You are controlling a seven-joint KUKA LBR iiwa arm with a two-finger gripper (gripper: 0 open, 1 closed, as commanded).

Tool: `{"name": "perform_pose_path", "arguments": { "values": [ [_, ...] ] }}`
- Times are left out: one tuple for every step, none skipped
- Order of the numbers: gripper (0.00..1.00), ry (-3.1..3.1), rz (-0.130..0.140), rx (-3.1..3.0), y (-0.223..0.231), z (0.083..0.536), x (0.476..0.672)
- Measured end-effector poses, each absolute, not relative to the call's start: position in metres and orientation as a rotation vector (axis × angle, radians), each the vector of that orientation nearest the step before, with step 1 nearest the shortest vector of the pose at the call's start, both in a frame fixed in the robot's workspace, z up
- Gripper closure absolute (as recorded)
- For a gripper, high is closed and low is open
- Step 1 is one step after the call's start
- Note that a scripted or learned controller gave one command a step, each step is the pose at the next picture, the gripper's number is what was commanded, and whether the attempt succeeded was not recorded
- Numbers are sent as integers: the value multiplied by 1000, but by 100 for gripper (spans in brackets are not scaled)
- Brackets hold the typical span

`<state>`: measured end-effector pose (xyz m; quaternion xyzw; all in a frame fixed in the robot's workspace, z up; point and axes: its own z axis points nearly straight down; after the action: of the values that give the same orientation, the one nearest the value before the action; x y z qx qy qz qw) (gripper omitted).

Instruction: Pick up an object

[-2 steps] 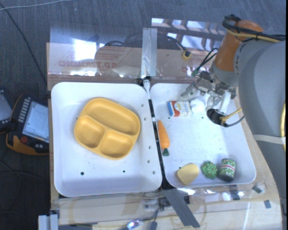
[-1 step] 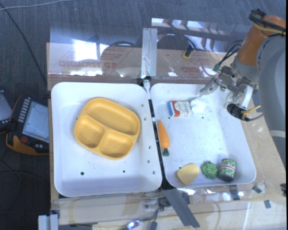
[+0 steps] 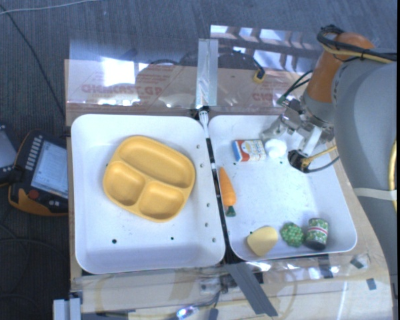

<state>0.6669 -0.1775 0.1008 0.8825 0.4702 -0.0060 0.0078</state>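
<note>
My gripper [image 3: 285,133] hangs over the back part of the right bin [image 3: 333,199], coming in from the right under the arm's orange band. A small white round object [image 3: 276,147] lies right at its tip, touching or nearly touching it. Just left of that lies a small white carton [image 3: 248,150] with a blue and red label, on its side. An orange carrot [image 3: 227,188] lies along the bin's left wall. At the front of the bin sit a pale yellow piece [image 3: 262,240], a green bumpy ball [image 3: 292,234] and a small can [image 3: 317,232].
A yellow divided plate [image 3: 150,177] lies in the left bin [image 3: 93,245]. The arm's grey body [image 3: 370,132] covers the right bin's right edge. Cables loop beside the wrist. A handheld pendant [image 3: 43,172] lies on the floor at the left.
</note>
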Motion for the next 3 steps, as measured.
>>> {"name": "perform_pose_path", "arguments": {
  "values": [
    [0,1477,-2,2770,-217,151,614],
    [0,1225,-4,2896,-206,162,556],
    [0,1003,-5,2979,-184,127,603]
  ]
}}
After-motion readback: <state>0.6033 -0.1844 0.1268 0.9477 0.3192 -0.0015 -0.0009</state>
